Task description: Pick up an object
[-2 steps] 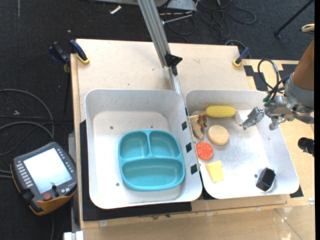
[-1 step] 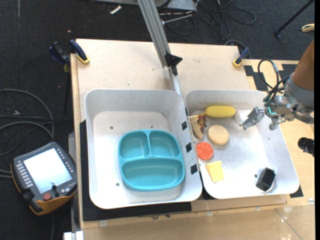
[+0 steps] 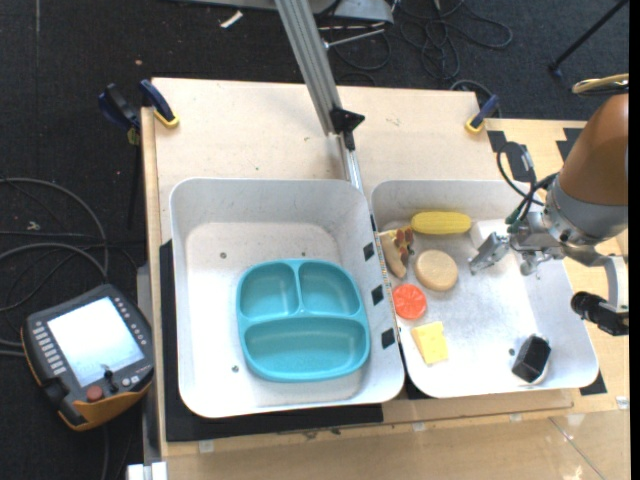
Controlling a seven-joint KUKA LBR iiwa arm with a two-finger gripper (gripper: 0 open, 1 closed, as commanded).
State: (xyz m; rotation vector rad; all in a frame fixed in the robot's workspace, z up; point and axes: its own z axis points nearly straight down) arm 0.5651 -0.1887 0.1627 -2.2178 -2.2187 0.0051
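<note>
Currently in approach phase: claw (image 3: pixel 492 253) hovers over the right bin (image 3: pixel 570 373), fingers apart, nothing between them. Candidate objects lie left of it: tan round (image 3: pixel 437 269) just beside, yellow corn (image 3: pixel 441 224), orange slice (image 3: pixel 409 301), yellow wedge (image 3: pixel 431 343). Next move, by my judgement: descend over one item, then close. No legible writing or brands.

Right bin (image 3: pixel 560 373), contents clustered toward its 9 o'clock side. Corn cob (image 3: pixel 441 223), yellow, lying flat at 12 o'clock of the group. Round tan biscuit (image 3: pixel 436 270) just below it. Brownish piece (image 3: pixel 398 251) at the biscuit's 9 o'clock, against the bin wall; shape unclear. Orange slice (image 3: pixel 409 301) at 7 o'clock. Yellow cheese wedge (image 3: pixel 431 343) at 6 o'clock. Black block (image 3: pixel 530 358), tilted, well apart at 4 o'clock.
</note>
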